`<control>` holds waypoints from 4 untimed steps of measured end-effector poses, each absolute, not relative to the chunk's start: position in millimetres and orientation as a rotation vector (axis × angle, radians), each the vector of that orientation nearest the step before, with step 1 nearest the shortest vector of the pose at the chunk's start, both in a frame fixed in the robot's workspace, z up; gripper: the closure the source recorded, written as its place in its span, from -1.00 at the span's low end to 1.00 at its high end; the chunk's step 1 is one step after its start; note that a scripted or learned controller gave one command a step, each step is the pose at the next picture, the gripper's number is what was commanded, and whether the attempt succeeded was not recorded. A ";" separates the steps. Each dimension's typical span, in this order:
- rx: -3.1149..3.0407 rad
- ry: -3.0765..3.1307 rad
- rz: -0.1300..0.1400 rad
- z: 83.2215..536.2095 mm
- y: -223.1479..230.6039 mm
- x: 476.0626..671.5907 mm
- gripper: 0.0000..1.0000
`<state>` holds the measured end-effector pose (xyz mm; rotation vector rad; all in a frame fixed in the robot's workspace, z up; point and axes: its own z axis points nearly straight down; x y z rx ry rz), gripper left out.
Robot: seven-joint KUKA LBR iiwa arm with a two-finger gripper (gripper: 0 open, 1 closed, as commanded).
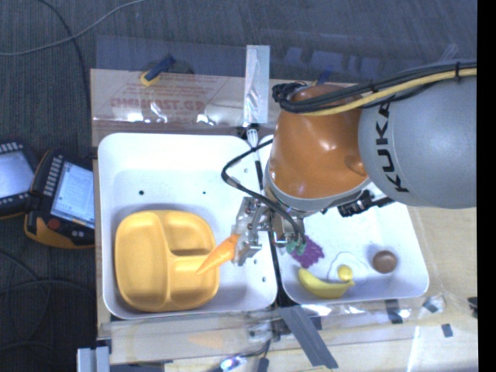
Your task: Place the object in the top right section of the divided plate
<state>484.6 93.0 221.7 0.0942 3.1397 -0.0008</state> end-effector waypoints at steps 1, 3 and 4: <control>-0.184 3.133 0.001 261.1 106.8 484.8 1.00; -0.272 3.131 0.003 219.1 165.7 494.0 1.00; -0.582 3.087 -0.001 201.2 145.7 490.1 1.00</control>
